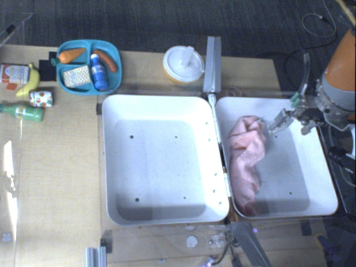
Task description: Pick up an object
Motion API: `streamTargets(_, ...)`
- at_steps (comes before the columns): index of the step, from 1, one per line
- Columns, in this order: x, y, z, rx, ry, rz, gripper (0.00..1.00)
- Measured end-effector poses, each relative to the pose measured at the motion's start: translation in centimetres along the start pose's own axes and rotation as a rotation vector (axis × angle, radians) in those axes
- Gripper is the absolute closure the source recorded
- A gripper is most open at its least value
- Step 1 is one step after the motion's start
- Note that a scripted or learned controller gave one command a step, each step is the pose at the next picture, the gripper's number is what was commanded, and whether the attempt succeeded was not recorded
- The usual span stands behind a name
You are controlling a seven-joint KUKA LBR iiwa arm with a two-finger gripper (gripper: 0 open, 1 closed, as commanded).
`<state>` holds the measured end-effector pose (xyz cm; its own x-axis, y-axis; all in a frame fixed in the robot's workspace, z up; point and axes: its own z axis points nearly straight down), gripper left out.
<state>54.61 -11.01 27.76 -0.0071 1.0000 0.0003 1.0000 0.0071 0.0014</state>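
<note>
A crumpled pink cloth (246,160) lies along the left side of the right white bin (311,199), stretching from near its back to its front. My gripper (290,122) hangs over the back right part of that bin, just right of the cloth's upper end, with its fingers spread apart and nothing between them. The arm's orange band shows at the right edge of the view.
The left white bin (161,204) sits beside the right one. Behind the bins stand a round white lidded container (183,63) and a blue divided tray (114,71) of toy food. A banana, a can and a green bottle lie at the far left.
</note>
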Motion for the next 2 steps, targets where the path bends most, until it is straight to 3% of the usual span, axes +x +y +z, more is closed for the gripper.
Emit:
streamTargets(1,-2.8,3.5,11.7,0.002,0.0,-0.136,0.0)
streamTargets(2,0.0,11.9,18.8,-0.009,-0.003,-0.312,0.0)
